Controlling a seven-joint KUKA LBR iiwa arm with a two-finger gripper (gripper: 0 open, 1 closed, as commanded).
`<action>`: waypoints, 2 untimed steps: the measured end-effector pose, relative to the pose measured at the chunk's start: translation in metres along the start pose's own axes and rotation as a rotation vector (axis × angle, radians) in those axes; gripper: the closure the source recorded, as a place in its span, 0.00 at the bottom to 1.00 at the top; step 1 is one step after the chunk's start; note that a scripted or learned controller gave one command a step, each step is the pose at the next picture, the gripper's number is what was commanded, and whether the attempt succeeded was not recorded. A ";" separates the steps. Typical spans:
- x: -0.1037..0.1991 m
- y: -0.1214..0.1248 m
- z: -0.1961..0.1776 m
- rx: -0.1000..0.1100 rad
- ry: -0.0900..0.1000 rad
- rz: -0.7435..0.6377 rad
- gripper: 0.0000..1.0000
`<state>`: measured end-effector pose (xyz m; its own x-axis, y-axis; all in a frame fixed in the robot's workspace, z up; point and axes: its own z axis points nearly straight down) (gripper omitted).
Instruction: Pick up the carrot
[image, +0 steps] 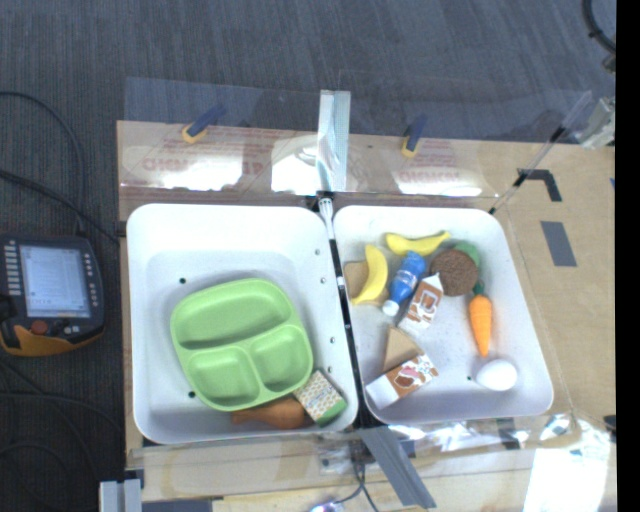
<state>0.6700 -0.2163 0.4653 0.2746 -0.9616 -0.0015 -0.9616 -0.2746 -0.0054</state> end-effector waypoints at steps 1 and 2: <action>-0.006 -0.001 0.020 -0.004 -0.003 -0.249 1.00; -0.004 0.001 -0.013 0.001 0.000 -0.359 1.00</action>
<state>0.6680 -0.2127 0.4788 0.5952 -0.8036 0.0008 -0.8036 -0.5952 -0.0063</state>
